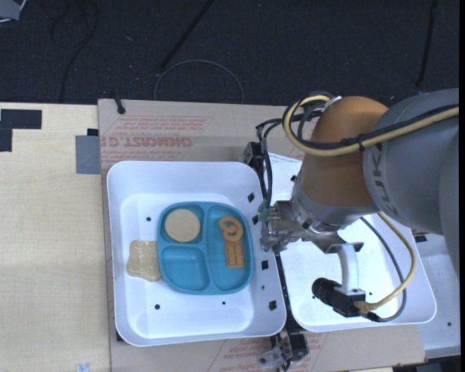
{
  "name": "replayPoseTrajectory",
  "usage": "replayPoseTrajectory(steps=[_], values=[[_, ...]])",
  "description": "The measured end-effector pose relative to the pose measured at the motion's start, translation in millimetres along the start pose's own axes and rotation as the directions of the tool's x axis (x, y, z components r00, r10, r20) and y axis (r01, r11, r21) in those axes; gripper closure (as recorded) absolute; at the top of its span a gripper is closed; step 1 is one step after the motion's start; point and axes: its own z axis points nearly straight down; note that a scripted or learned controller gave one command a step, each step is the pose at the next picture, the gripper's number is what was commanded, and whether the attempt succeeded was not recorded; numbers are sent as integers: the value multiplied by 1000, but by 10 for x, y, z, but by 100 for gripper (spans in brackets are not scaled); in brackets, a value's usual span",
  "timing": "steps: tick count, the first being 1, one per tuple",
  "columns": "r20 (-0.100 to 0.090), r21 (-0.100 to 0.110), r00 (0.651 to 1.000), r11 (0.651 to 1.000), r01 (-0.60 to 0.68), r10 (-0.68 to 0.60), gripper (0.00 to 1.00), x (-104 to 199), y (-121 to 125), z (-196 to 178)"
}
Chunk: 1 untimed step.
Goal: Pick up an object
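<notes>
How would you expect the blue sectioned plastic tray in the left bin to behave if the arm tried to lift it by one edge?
The blue sectioned plastic tray looks rigid and light, so it would probably tilt. The round tan disc and tan key-shaped piece lying in its compartments would likely slide.

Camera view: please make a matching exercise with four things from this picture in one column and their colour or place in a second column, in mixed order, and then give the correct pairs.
Things:
1. divided tray
2. round flat piece
3. key-shaped piece
4. pale yellowish piece

Descriptions:
A. in the tray's right compartment
B. blue, lying in the left bin
C. on the bin floor, at the tray's left edge
D. in the tray's upper left compartment

Pairs: 1-B, 2-D, 3-A, 4-C
</notes>
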Motion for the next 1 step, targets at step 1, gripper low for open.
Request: replayPoseTrajectory(steps=[1], values=[[0, 1, 1000, 1000, 1, -1, 100, 532, 22, 89]])
